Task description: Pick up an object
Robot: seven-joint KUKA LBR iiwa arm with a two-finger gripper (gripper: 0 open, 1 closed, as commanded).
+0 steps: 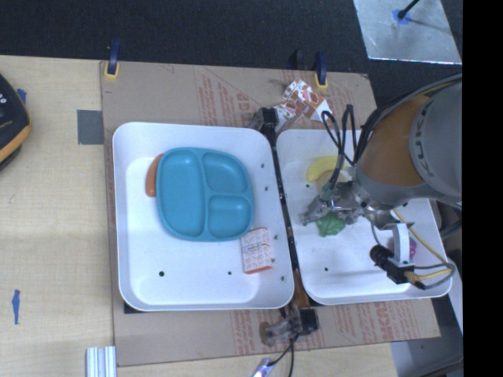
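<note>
The gripper [328, 208] sits low in the right bin [346, 285] — touching a green object [332, 225]; its state I cannot tell.

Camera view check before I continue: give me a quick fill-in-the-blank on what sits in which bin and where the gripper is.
1. The blue divided plate lies in the ____ bin.
2. The gripper is over the ____ bin.
3. Just below the gripper lies a small ____ object.
4. The small printed packet lies by the plate's lower ____ corner.

Missing words: left; right; green; right
</note>
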